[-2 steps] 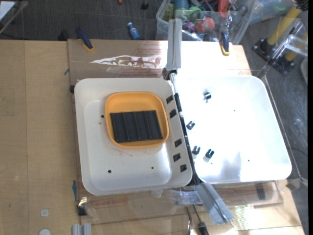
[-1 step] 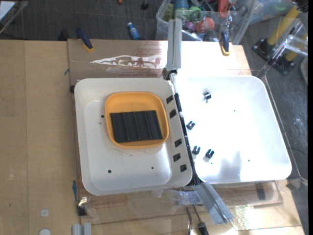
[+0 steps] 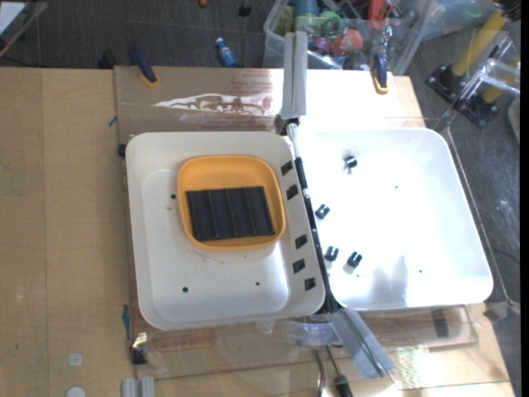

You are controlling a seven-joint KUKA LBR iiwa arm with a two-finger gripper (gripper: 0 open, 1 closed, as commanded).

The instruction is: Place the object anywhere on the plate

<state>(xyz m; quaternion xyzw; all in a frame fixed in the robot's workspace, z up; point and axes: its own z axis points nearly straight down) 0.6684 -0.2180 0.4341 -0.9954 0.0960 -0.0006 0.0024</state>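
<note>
An orange square plate (image 3: 231,168) with rounded corners sits in the left white bin (image 3: 157,246), toward its back half. A black rectangular object (image 3: 230,213) with several lengthwise ridges lies flat on the plate. It covers the plate's front part and reaches close to its near rim.
The right white bin (image 3: 413,222) holds a few small black bits (image 3: 350,164) near its left side. Black clips (image 3: 299,240) line the divider between the bins. A clear tub of toys (image 3: 355,7) stands behind the bench. The wooden bench top (image 3: 58,222) stretches off to the left.
</note>
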